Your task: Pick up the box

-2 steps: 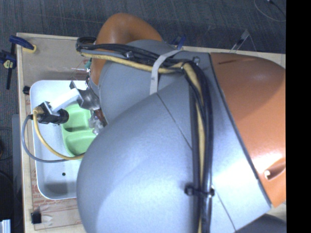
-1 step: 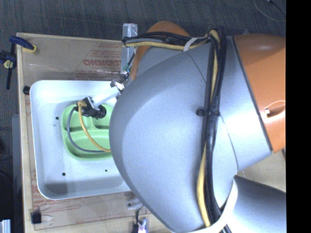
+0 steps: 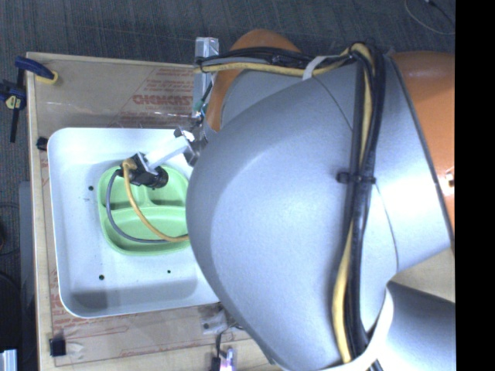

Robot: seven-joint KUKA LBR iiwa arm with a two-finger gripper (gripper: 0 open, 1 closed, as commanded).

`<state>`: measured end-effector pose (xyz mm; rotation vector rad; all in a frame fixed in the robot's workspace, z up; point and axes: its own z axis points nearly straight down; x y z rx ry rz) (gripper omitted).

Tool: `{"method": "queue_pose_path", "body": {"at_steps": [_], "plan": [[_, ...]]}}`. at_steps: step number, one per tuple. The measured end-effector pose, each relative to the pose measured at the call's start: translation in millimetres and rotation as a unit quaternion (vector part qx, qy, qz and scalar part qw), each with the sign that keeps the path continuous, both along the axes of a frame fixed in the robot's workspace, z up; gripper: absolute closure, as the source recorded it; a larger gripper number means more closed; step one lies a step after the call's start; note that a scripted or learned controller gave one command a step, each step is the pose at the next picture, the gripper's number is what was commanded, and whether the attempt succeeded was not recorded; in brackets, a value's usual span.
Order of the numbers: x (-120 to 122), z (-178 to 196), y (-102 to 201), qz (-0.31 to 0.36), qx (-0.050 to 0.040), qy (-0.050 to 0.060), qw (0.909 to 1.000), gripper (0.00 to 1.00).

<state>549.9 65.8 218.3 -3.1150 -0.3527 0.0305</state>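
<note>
A light green box (image 3: 151, 221) with rounded corners and a raised rim lies in the left white bin (image 3: 77, 207), toward its middle right. Its right end is hidden under the arm. My gripper (image 3: 190, 147) hangs just above the box's far right corner, mostly covered by the big grey arm (image 3: 309, 222). Grey and yellow cables loop over the green box.
The arm's grey body and orange band (image 3: 421, 122) cover the right half of the view, including the second bin. The left bin's near and left floor (image 3: 116, 284) is bare white. Blue clamps (image 3: 31, 68) sit at the bench's far left corner.
</note>
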Motion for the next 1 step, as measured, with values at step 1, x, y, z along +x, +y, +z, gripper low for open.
{"method": "queue_pose_path", "body": {"at_steps": [1], "plan": [[-17.2,0.3,-79.0,0.018,-0.0004,-0.005,0.9998,1.00]]}}
